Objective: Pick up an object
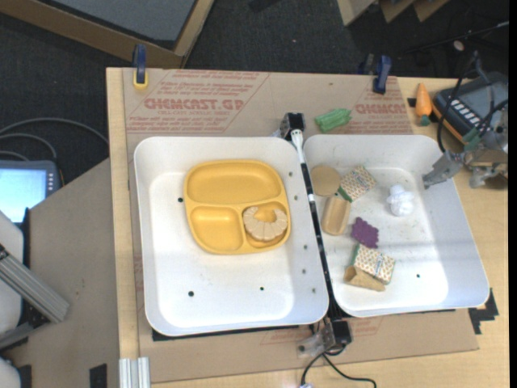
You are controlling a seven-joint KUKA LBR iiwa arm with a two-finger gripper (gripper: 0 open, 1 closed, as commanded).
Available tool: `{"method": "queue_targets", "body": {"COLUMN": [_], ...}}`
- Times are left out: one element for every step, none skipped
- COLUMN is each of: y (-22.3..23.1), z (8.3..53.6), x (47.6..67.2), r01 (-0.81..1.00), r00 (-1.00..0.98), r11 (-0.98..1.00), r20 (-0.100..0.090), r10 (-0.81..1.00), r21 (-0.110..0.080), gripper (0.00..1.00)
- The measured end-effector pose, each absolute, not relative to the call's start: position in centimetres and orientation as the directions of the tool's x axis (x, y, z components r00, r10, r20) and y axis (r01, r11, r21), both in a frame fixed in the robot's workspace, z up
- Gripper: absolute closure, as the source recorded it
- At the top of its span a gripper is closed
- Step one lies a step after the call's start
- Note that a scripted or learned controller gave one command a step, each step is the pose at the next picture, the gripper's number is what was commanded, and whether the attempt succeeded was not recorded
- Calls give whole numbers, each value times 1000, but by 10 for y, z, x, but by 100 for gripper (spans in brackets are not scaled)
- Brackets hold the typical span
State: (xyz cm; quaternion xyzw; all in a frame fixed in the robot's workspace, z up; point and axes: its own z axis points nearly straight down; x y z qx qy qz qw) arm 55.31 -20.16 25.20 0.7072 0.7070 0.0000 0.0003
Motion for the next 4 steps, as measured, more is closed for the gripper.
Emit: {"method": "queue_targets", "body": {"y": [-150, -90, -95, -33], "z": [108, 82, 95, 191], "x": [530, 538, 539, 572], "r01": [1000, 1000, 1000, 1000], "r00": [-3, -5, 1, -8], "r11": [3, 5, -1, 8], "r20": [7, 4, 0, 2], "r10": [1000, 1000, 1000, 1000], "r21": [-15, -6, 1, 13], "gripper": [0, 0, 100, 100]}}
